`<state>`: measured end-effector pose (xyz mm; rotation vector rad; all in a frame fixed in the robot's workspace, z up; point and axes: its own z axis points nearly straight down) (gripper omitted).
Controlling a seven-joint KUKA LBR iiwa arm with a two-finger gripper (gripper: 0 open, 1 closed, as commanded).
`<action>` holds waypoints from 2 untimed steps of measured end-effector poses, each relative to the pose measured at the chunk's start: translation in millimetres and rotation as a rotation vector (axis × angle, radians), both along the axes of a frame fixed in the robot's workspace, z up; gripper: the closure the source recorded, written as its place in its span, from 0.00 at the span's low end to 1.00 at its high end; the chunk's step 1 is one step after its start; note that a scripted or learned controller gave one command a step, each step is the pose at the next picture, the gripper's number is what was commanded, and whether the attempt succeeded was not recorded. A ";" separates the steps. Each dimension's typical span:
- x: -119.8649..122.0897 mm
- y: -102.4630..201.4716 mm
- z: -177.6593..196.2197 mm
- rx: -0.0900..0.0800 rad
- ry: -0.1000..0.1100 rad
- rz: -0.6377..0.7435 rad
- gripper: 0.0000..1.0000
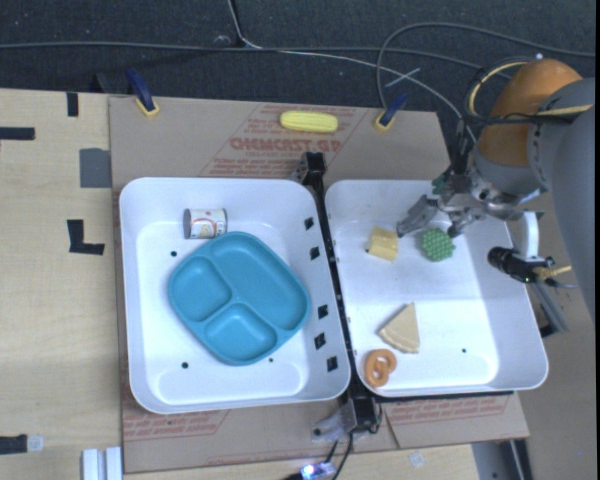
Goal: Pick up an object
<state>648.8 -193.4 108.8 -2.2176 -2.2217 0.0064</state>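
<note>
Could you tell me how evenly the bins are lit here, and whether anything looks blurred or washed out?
Camera view: the bins are evenly lit, and their white floors are bright but keep detail; soft shadows lie beside the blue tray and the small items; the arm's orange band looks soft at its edges; the bench shows no glare.

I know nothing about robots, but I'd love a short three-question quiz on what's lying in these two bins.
1. True or false: the blue tray lies in the right bin.
2. Which item lies closest to the gripper? A) pretzel B) green ball C) small can
3. Fill in: the yellow item lies on the ______, beyond both bins.

Key: 1 false, it lies in the left bin. 2 B. 3 cardboard.
</note>
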 end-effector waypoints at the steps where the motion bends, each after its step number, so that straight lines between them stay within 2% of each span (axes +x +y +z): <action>1: 1.2 0.5 12.8 -0.001 -0.003 0.001 1.00; 2: -0.8 3.8 55.7 0.001 -0.007 -0.001 1.00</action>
